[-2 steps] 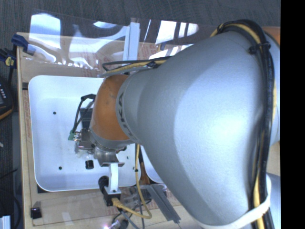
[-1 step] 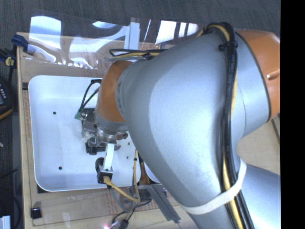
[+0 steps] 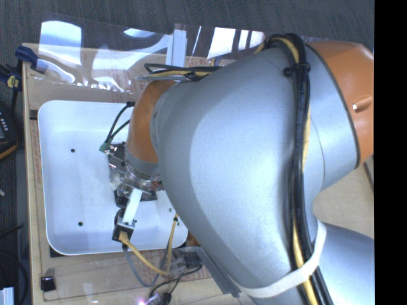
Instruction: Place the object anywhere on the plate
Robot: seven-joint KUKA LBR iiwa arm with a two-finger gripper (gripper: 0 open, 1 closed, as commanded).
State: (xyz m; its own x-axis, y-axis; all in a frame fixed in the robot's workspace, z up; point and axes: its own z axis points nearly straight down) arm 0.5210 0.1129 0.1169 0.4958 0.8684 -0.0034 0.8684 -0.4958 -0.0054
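**Above the left bin: wrist lowered, arm masking the bench**

Over the shallow white plastic bin on the left (image 3: 63,170), the two-finger metal gripper (image 3: 127,182) sits low, near the bin's middle and toward its right-hand side, close above the white floor. Whether the gripper is spread or pressed together cannot be told, because the wrist and its fittings cover the tip from this angle. Whether it pinches anything cannot be told either.

The large grey robot arm (image 3: 254,170) enters from the right and takes up the centre and right of the view. An orange band (image 3: 143,126) circles it just above the wrist, and thin green and black wires (image 3: 114,132) loop beside that band.

The bin floor left of the gripper bears two small dark dots (image 3: 73,150), one toward the back and one toward the front. The arm's bulk covers the right-hand bin, so where the object and the plate lie cannot be told.

The pale wooden bench (image 3: 95,281) frames the left bin. A clear plastic sheet (image 3: 95,56) stands along the far edge, catching bright reflections, with dark grey carpet (image 3: 191,5) beyond it.
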